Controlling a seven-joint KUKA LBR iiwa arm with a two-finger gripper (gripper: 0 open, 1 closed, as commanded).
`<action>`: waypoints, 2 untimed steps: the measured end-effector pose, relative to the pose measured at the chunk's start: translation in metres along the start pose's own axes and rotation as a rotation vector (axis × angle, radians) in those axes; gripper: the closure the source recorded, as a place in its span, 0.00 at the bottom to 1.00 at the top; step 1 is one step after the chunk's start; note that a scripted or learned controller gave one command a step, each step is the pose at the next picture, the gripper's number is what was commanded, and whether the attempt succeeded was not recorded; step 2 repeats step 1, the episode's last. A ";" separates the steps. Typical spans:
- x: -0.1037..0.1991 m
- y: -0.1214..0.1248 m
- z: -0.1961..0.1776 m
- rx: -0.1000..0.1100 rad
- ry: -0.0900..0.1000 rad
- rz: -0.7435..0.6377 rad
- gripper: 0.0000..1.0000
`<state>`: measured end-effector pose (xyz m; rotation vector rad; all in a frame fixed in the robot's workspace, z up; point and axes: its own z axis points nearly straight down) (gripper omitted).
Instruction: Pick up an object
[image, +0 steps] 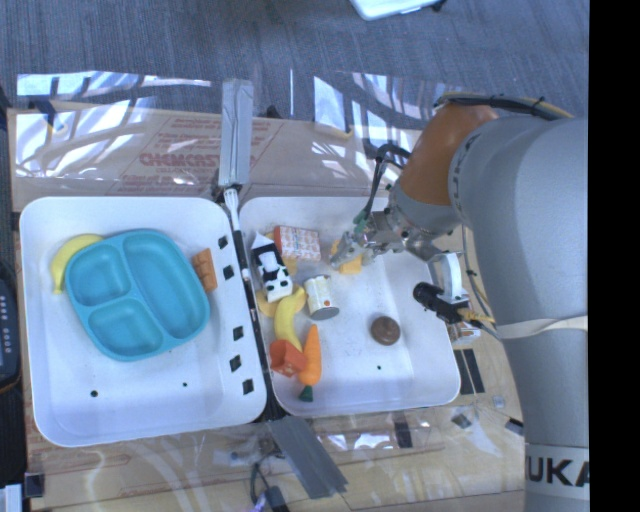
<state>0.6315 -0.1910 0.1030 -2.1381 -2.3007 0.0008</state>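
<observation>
Gripper (352, 248) is down in the right bin (425, 375), right at a small yellow piece (350, 265) by the far wall. Honestly can't tell if I've closed on it. I'd squeeze gently, then lift straight up.

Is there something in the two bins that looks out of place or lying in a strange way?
Nothing looks spilled or broken. One oddity: a yellow banana in the left bin lies half tucked under the blue divided plate. In the right bin, the small can lies tipped on its side near the carrot.
</observation>
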 end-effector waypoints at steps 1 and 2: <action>0.081 -0.004 -0.106 -0.010 0.001 0.011 1.00; 0.081 -0.004 -0.106 -0.010 0.001 0.011 1.00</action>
